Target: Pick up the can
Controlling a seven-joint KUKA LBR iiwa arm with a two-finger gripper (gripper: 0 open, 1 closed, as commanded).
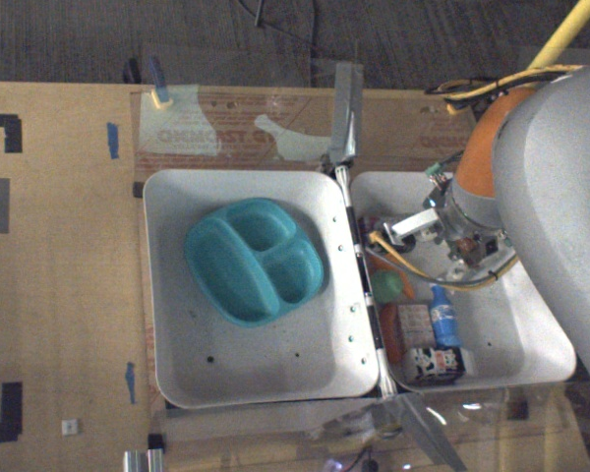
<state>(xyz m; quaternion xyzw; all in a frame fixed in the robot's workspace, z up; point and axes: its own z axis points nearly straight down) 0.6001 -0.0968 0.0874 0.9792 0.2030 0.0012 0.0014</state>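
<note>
You find the gripper (469,252) over the right bin (531,347), near the blue can (442,321); you cannot tell whether it is spread or pressed together.

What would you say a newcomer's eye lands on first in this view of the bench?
The teal divided plate draws the eye first, lying in the middle of the left bin. Next is the bulky grey arm with its orange band, reaching in from the right over the right bin. Below it, a blue can sits among small clutter toward that bin's left and near sides.
</note>
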